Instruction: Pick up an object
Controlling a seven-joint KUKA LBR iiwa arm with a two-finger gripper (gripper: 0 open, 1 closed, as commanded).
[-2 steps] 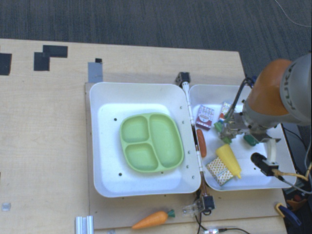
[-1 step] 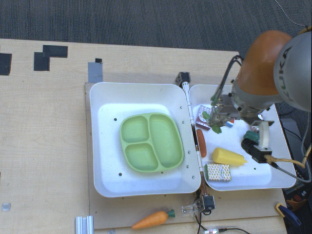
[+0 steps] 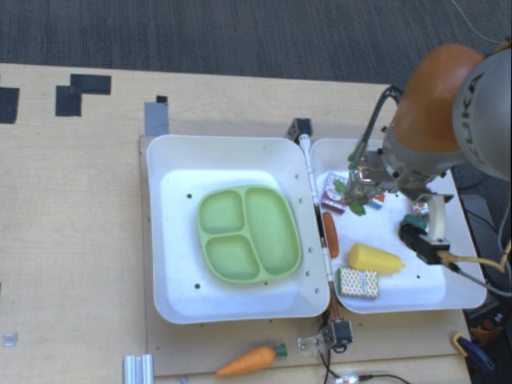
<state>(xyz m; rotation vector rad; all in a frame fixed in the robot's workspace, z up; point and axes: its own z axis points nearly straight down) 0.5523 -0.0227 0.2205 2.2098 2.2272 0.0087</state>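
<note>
My gripper (image 3: 358,184) hangs low over the back left part of the right bin (image 3: 464,294). Right under it lies a small white packet with green, red and purple print (image 3: 336,196); I cannot see whether the gripper touches it. Nearer the front, a red-orange sausage (image 3: 330,234) lies along the bin's left wall. A yellow wedge-shaped object (image 3: 374,258) rests in the middle of the bin. A small patterned box (image 3: 358,283) sits at the front left corner.
The left bin (image 3: 172,214) holds a green divided plate (image 3: 248,234). An orange carrot (image 3: 248,361) lies on the bench in front of the bins. The arm's orange band and grey body loom over the right bin's back right.
</note>
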